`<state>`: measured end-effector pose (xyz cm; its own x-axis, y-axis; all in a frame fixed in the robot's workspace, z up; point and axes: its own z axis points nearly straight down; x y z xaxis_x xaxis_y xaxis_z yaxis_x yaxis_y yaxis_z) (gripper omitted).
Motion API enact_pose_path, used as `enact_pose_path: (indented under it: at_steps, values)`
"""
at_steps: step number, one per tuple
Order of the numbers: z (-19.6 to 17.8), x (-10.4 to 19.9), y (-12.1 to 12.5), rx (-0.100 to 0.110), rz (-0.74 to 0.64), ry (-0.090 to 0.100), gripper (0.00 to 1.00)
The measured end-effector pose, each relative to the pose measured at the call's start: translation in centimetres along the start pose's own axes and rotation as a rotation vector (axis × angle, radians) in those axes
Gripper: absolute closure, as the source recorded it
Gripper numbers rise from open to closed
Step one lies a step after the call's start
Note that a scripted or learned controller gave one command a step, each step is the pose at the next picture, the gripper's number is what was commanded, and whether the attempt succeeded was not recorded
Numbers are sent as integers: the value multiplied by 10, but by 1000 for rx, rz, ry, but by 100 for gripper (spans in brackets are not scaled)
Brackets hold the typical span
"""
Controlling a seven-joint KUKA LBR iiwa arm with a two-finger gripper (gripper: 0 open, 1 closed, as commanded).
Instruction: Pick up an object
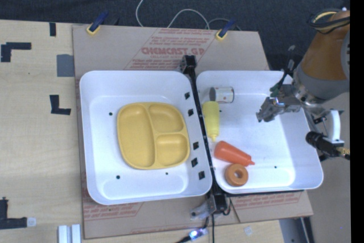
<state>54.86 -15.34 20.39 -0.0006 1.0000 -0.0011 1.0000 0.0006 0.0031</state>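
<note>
**A:** What lies in the right bin point(296, 171)?

**B:** Four things, all along its left half. A small metal can point(222, 94) on its side at the far end; just nearer, a yellow bottle point(211, 119) stretched far-to-near beside the divider; then an orange carrot point(232, 153) pointing right and slightly near; and at the near edge a doughnut point(236, 174), just beside the carrot's tip.

**A:** And the gripper point(267, 112)?

**B:** It hangs over the bare right half of that bin, above the floor, with nothing between its fingers. How far apart they stand I cannot tell from this angle.

**A:** So which way to reach?

**B:** Left. Every object lies to the gripper's left; the can and bottle look closest, the carrot and doughnut left and nearer. The bottle's long axis runs far-to-near, so, I'd judge, the fingers should close across it left-to-right.

**A:** The left bin point(94, 139)?

**B:** It holds a yellow divided plate point(152, 135), well apart from the arm.
</note>
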Motion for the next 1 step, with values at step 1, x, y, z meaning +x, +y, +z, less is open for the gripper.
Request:
enact_pose_path:
  at_steps: [1]
  values:
    - [-16, 0, 1, 3, -1, 1, 100]
